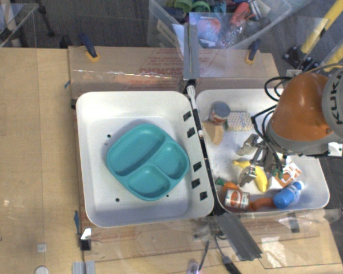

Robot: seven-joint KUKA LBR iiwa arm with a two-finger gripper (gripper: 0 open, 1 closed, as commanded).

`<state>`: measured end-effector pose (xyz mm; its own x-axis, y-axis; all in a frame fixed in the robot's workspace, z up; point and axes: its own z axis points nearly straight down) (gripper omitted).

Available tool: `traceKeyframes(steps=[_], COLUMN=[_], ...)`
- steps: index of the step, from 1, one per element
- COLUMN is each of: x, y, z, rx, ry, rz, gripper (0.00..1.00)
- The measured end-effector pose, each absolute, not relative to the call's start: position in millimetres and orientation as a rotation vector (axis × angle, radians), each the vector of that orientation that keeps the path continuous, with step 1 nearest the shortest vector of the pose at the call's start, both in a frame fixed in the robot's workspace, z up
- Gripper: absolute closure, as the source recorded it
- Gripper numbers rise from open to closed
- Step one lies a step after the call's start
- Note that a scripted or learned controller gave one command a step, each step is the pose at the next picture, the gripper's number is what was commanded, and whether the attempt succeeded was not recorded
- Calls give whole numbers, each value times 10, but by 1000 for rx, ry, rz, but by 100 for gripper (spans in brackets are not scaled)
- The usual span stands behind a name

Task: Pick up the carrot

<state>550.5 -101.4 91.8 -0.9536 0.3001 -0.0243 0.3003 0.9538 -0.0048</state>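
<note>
The carrot (231,185), orange with a green top, lies by the near left corner of the right bin (317,196). A small red-and-white can (236,199) rests against it and hides part of it. My gripper (249,159) hangs low over the middle of this bin, just up and right of the carrot. Its metal fingers (250,143) are spread open around a yellow banana (261,179). The fingers do not touch the carrot.
In the right bin are also a blue-lidded can (219,112), a tan block (217,133), a patterned wafer (239,120), a blue toy (286,197) and an orange-red piece (263,204). A teal divided plate (147,161) lies in the left bin (91,153). A clear tote (217,7) stands behind.
</note>
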Motion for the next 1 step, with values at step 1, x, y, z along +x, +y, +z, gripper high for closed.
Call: traceKeyframes(steps=[1], x=[5182], y=[-1039], z=[974], rx=[603], ry=[3032], rz=[-11], gripper=[0])
